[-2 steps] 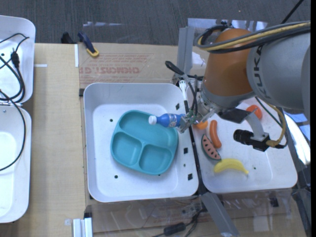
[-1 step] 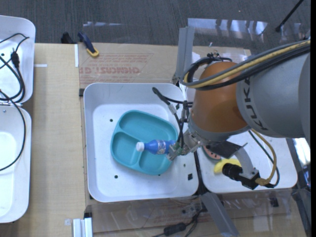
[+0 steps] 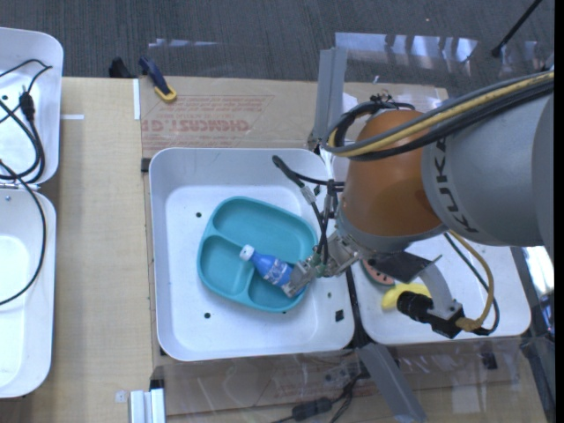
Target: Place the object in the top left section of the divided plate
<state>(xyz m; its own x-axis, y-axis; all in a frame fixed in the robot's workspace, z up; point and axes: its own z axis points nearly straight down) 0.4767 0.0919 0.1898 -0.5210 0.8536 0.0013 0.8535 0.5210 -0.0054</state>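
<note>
Bottle (image 3: 267, 268) on divided plate (image 3: 264, 223), one end at gripper (image 3: 305, 276).

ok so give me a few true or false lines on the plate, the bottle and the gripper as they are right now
1. The teal divided plastic plate sits in the left white bin. True.
2. The small blue-labelled plastic bottle stands upright on the plate. False: it lies on its side on the plate.
3. The bottle's white cap points away from the gripper. True.
4. The gripper hangs far from the bottle, beyond the bin's rim. False: it is at the bottle's base end, over the plate's right side.
</note>
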